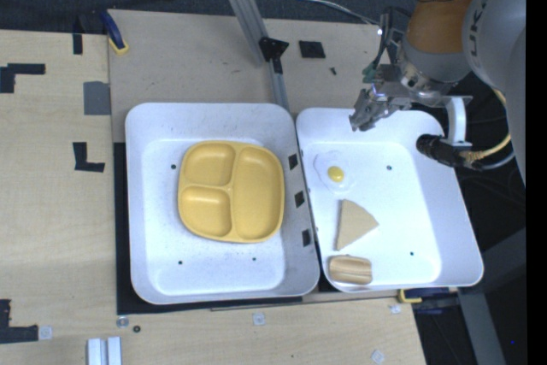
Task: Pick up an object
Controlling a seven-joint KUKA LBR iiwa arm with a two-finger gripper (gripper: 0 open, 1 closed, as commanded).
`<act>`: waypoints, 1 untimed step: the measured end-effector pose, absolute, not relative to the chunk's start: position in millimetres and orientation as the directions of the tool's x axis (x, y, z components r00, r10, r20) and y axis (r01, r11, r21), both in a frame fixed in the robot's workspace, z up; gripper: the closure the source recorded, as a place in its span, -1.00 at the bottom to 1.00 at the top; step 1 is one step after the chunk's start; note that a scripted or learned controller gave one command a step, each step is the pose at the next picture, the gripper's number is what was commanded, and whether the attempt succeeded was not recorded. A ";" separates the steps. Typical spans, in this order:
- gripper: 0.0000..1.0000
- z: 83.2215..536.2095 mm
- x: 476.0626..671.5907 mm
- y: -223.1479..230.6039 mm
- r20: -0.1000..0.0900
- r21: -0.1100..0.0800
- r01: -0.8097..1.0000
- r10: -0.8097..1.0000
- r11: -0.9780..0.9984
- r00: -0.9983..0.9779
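The pale wooden tabletop (51, 209) carries two shallow white bins side by side. The left bin (154, 269) holds a yellow divided plate (231, 191), lying flat near its middle, its two smaller compartments on the left and one long compartment on the right. The grey arm (479, 21) with its orange band comes in from the upper right and is cut off by the frame edge. The right bin (427, 209) holds three food pieces. A tan wedge (353, 224) lies flat, its narrow tip pointing toward the bin's far side and its long axis running near to far. A bread roll (350, 270) sits at the near rim, long axis left to right, just beside the wedge's broad end. A fried egg (333, 171), its white hard to make out against the bin, lies nearer the far side. The gripper (366, 117) hangs over the bin's far left corner, well apart from all three pieces; the jaws are small and dark, and I cannot tell whether they are spread or pressed together
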State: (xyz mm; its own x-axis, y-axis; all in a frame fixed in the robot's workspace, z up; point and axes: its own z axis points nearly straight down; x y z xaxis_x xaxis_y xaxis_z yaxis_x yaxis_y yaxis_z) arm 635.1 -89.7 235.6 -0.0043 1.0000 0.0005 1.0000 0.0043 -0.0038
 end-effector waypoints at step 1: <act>1.00 223.0 619.4 -38.6 0.000 -0.003 1.000 1.000 0.005 -0.005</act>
State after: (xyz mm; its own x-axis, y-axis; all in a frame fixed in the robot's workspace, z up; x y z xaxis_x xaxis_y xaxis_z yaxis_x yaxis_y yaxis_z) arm 619.4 -38.6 223.0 -0.0045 1.0000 -0.0001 1.0000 0.0045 -0.0034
